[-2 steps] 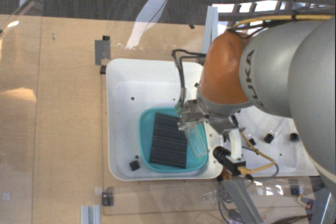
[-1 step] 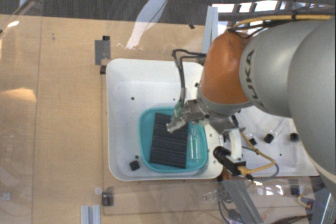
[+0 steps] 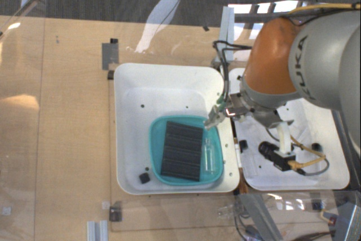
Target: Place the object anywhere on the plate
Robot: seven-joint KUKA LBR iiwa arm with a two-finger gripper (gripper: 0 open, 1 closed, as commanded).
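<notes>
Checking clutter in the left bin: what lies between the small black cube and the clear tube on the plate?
The dark ribbed block on the teal plate, in the camera view.

A plate [image 3: 158, 149] sits in the left bin [image 3: 130, 121], bearing a ridged slab [image 3: 181, 150]; the right bin [image 3: 333, 178] adjoins it

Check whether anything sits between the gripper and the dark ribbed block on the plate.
Nothing visible does. The gripper hangs over the upper right rim of the teal plate; the dark ribbed block lies mid-plate. A clear tube-like item lies along the block's right side, beside the path, not across.
</notes>
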